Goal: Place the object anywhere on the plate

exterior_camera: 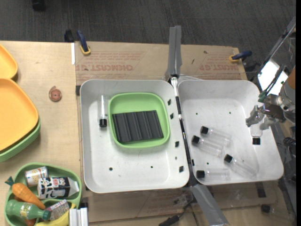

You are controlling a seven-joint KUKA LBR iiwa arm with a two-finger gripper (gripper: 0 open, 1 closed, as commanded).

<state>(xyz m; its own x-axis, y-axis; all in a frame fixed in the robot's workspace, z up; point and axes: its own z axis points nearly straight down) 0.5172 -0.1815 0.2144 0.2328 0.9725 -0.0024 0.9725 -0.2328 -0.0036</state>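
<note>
bins (pixel 94 173): white plastic, smooth, slightly glossy | plate (pixel 114 108): green plastic, matt, holding a dark ribbed insert (pixel 138 126) | 5 vials (pixel 214 144): clear, glossy, black caps | bench top (pixel 56 65): pale wood, matt | cardboard (pixel 127 66): brown, dull

robotics lab bench: two white bins (pixel 136 182) side by side on clamped cardboard (pixel 127 62), grey office carpet (pixel 141 8) behind, toy food in a green bowl (pixel 19 178), stacked orange plates (pixel 16 121) on a wooden table (pixel 56 140).
</note>
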